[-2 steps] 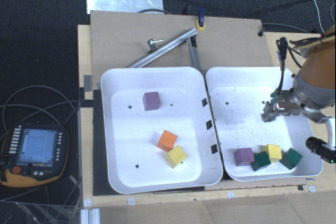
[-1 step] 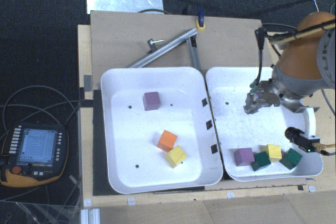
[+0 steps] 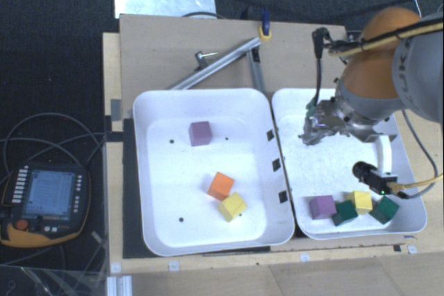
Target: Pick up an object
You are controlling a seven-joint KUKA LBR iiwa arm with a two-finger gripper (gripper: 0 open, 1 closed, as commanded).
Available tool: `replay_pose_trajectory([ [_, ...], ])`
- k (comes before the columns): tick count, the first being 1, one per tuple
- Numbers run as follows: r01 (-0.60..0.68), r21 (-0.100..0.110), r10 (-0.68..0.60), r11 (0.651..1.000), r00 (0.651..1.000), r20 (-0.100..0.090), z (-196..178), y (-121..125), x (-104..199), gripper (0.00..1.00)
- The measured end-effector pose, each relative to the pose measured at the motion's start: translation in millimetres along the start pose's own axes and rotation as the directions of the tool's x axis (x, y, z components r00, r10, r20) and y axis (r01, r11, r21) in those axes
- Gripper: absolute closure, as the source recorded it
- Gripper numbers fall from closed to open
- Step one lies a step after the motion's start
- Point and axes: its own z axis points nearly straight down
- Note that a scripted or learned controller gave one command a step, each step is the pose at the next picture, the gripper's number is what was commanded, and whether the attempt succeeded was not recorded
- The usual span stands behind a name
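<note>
My gripper (image 3: 310,132) hangs over the upper left part of the right bin (image 3: 298,170), its metal fingers pointing down and left. I see nothing between them. In that bin's front right corner lie a purple block (image 3: 322,206), two dark green blocks (image 3: 343,212) (image 3: 385,209) and a small yellow block (image 3: 362,200). The left bin (image 3: 149,170) holds a purple cube (image 3: 200,133) near its back, with an orange cube (image 3: 220,185) and a yellow cube (image 3: 232,206) touching each other near its middle front.
A metal bar (image 3: 215,64) lies slantwise on the brown board behind the bins. A teach pendant (image 3: 43,202) with cables sits left of the bench. A black cylindrical part (image 3: 369,177) of the arm hangs above the right bin's blocks.
</note>
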Motion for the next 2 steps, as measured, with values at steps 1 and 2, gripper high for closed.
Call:
replay_pose_trajectory([
  [1, 0.001, -0.001, -0.001, 1.000, 1.000, -0.001, 0, 29, 54, 1.00],
  [2, 0.001, -0.001, -0.001, 1.000, 1.000, -0.001, -3, 51, 113, 1.00],
])
